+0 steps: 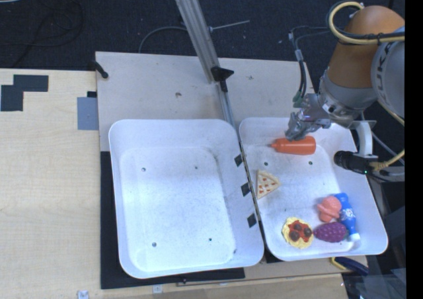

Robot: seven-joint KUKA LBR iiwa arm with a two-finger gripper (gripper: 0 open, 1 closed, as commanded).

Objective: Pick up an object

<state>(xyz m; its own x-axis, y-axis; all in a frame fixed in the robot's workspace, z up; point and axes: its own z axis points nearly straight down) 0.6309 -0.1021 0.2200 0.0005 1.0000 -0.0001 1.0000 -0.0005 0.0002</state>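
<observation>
At bench left: left bin, nothing to grasp there. Right bin: waffle wedge near divider, carrot at far end, fruit cluster at near right corner. Gripper directly above carrot, touching or just clear; jaw state cannot tell. Risk: smooth rounded carrot may roll or squirt sideways if jaws close off-centre, yielding failed pick. Carrot lies crosswise beneath jaws, not lifted.
</observation>
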